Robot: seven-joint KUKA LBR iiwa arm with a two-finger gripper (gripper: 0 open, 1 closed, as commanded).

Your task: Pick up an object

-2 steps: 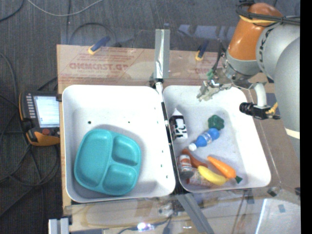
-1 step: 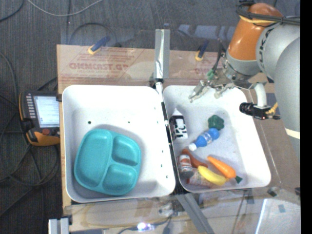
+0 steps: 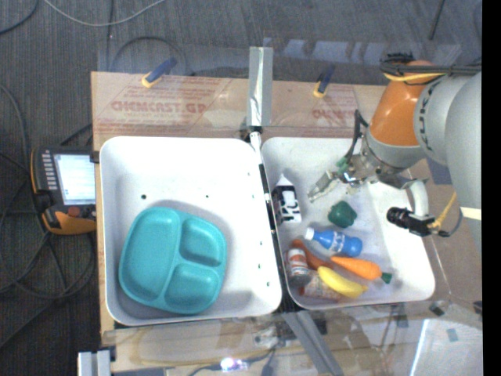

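The arm comes in from the right and hangs over the right bin (image 3: 407, 288). Its gripper (image 3: 327, 185) has its fingers spread apart, and nothing is between them. Just near of the fingers sits a small dark green thing (image 3: 342, 213). Near of that lies a blue and white bottle (image 3: 335, 241), then an orange carrot (image 3: 358, 268) and a yellow banana (image 3: 342, 282). A black and white thing (image 3: 287, 202) lies by the bin's left wall. In the left bin (image 3: 156, 159) rests a teal tray (image 3: 174, 259) with three parts.
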